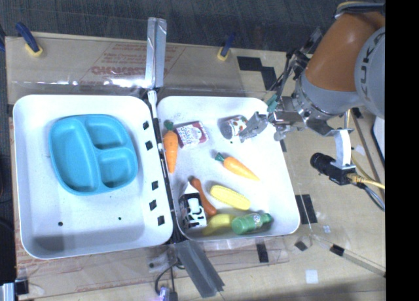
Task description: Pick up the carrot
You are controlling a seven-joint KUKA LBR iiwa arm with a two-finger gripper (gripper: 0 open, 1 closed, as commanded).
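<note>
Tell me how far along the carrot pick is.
Nothing looks done: the carrot lies by the left wall of the right bin. In hand: the gripper hangs near the bin's upper right, by a small can. Left: reaching, grasping, lifting.

Faint red printing runs across the cardboard sheet (pixel 121 61) behind the left bin, well off from the gripper (pixel 252 126), but it is too washed out to read. Large dark letters, seemingly "UK", show on the arm's grey housing (pixel 370 64) behind the gripper.
</note>
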